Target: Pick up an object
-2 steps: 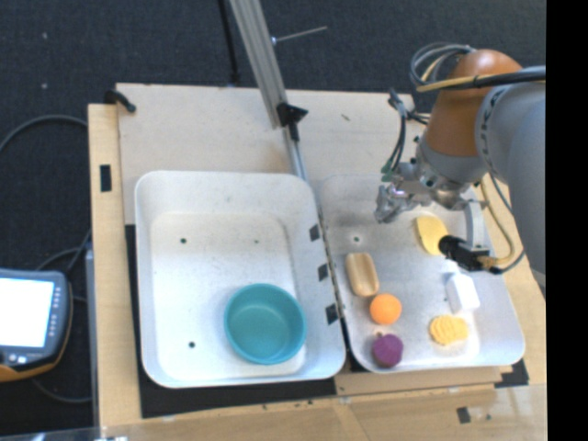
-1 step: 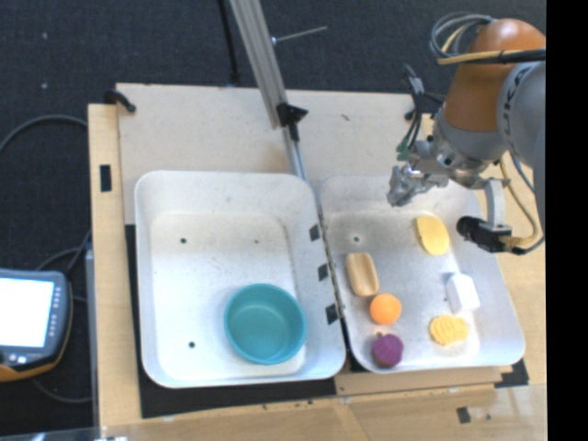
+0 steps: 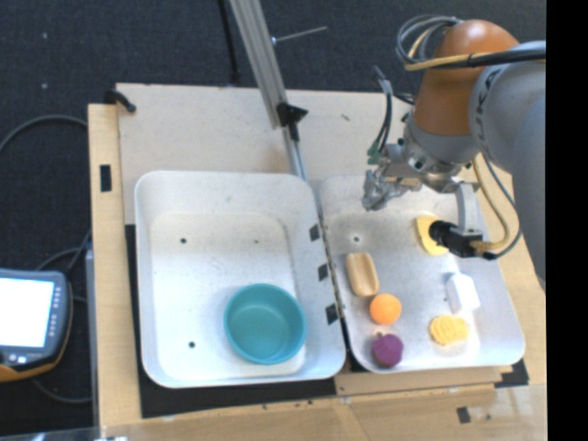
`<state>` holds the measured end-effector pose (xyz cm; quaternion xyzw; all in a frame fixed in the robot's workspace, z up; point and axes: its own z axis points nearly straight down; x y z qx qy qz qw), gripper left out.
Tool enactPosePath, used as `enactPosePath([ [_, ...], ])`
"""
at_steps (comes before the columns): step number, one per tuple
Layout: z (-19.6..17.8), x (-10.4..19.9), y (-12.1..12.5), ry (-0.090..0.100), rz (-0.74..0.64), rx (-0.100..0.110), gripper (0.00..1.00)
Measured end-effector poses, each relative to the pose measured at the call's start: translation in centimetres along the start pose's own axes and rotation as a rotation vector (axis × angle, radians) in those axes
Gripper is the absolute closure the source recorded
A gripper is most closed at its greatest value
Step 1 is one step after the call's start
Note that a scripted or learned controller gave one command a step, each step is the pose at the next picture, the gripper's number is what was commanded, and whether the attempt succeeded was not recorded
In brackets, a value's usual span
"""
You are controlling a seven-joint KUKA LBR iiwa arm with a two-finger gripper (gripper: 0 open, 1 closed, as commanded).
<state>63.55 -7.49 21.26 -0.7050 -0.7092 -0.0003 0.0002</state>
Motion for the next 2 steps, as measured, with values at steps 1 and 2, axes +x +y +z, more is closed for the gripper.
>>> enactPosePath([
  [1, -0.9, 6.2, 0.8, 0.001, -0.002, -0.002, 1.0],
  [2, -2.6, 11.9, 0.8, 0.001, -0.002, -0.002, 1.0],
])
